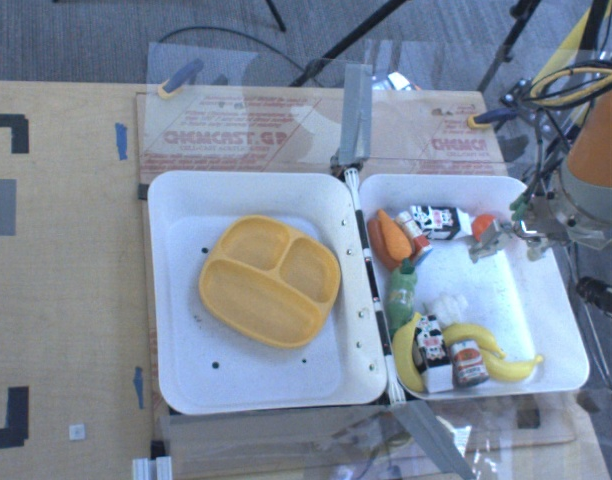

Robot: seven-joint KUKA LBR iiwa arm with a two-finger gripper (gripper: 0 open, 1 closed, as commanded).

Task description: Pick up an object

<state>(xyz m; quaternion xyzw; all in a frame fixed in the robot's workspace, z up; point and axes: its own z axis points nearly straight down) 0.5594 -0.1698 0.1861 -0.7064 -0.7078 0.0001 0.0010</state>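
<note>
Where readable, clear sheet (248,128) behind bins reads "CHEMCAST GP"; carton (435,220) label illegible. Pincer (508,240) open over right bin (561,313), gripping nothing. Yellow plate (269,280) in left bin (176,298).

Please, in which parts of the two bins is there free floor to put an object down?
Left bin: a bare strip along the near wall, below the yellow plate. Right bin: bare floor in the middle right, between the gripper and the bananas. Crowded: its left side, carrot down to the jar.

Yellow plate (270,280), orange carrot (391,238), yellow banana (496,356), 2 white bins (176,218).
</note>
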